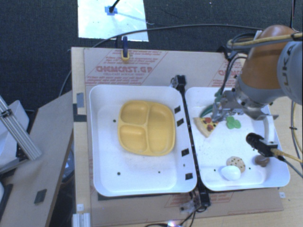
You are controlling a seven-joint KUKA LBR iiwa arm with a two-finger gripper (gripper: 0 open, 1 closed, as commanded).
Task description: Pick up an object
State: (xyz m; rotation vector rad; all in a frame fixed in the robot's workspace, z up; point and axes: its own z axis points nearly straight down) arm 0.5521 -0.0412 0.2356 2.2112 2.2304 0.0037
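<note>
My gripper [218, 113] hangs low over the back left part of the right bin [279, 176]. Just below it lies a toy pizza slice [204, 126], its tip pointing to the front. A green pod-shaped piece [207, 110] sits right beside the gripper on its left, and a green leafy piece [233, 123] on its right. At the front of the same bin are a cookie [236, 163], a white egg [231, 173] and a small brown piece [261, 161]. The view shows nothing lifted off the bin floor.
The left bin [102, 174] holds a yellow divided plate [146, 126]. A black divider strip [187, 136] runs between the bins. A black fitting with a yellow cable [259, 144] hangs over the right bin's right side. The arm's orange band [270, 56] looms above the back right.
</note>
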